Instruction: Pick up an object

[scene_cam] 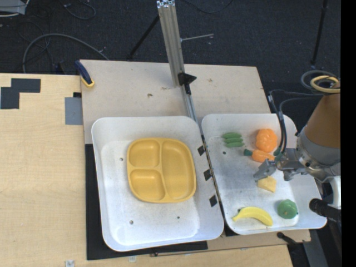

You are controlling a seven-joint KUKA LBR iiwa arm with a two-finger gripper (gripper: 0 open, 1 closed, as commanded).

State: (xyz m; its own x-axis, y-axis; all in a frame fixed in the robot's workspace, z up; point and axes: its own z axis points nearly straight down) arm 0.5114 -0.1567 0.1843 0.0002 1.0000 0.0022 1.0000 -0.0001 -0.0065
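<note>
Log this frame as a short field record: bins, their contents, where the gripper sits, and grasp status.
left bin: holds a yellow divided tray
right bin: holds green beans, orange pepper, carrot piece, pale yellow wedge, banana, green round fruit
gripper: low over the right bin, between the carrot piece and the pale yellow wedge
grasp status: no object seen between the jaws; whether they are open or shut is unclear
arm: enters from the right
</note>
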